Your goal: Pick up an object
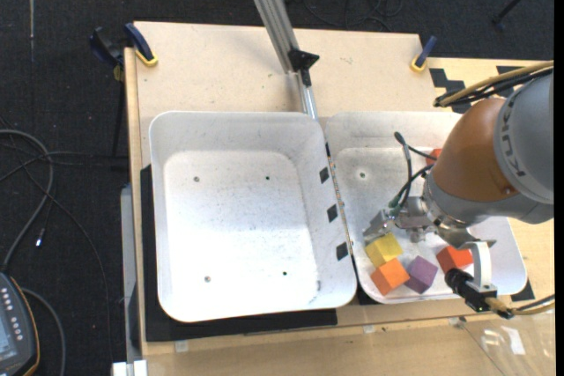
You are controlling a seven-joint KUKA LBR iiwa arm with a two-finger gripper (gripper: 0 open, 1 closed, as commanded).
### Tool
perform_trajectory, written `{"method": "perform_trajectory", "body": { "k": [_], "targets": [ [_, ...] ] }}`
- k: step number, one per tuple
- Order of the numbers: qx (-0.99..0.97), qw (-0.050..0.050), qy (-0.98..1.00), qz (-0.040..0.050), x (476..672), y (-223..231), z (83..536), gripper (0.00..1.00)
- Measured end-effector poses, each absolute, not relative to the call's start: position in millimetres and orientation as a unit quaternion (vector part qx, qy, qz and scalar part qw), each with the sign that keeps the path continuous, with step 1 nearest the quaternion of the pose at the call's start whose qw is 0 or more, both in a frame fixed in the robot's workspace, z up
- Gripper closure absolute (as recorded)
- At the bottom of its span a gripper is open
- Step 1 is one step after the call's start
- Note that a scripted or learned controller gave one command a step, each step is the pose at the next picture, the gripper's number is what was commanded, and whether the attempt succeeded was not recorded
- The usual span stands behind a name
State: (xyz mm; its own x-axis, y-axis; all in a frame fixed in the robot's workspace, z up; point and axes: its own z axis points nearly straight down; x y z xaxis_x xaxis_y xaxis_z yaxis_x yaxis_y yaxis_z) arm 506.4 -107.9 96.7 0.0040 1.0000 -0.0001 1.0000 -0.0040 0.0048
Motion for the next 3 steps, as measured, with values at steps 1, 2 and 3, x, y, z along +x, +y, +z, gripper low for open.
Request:
{"method": "perform_trajectory", "body": {
  "k": [1,2,3],
  "targets": [
    [0.708,0.001,0.707,0.0008,489.7,-107.4,130.9,0.00],
    [0.704,0.002,0.710,0.0031,493.4,-58.8,198.6,0.00],
    [0.706,0.003,0.708,0.0016,520.5,-71.8,241.1,0.00]
  ]
}}
